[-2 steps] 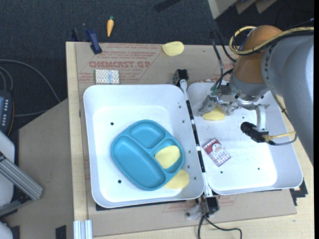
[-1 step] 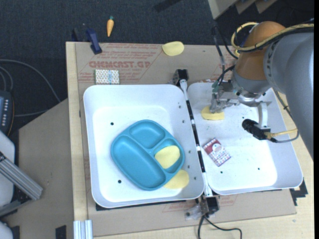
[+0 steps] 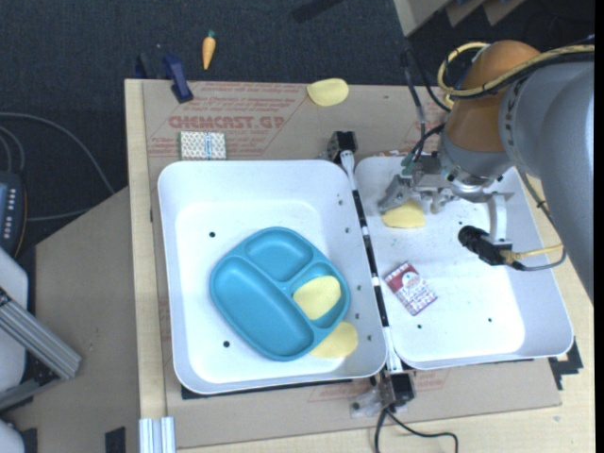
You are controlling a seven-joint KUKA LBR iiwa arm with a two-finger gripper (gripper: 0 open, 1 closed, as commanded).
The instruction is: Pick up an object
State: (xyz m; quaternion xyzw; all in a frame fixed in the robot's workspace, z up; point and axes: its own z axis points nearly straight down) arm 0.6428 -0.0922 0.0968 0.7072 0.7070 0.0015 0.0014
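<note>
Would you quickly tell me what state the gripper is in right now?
Gripper: low in the right bin, right above a yellow piece; its state cannot be told.

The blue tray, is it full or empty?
Mostly empty: the blue tray holds one yellow piece in a single compartment; the others are bare.

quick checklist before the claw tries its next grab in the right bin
1. Claw above a target: ok, it sits at the yellow piece in the right bin.
2. Yellow piece between its fingers: cannot tell.
3. Red and white packet away from the claw: ok, it lies apart, nearer the bin's middle.
4. Black cable out of the way: not ok, it hangs low beside the wrist.
5. Blue tray and its yellow pieces in the left bin: ok, away from the arm.
</note>
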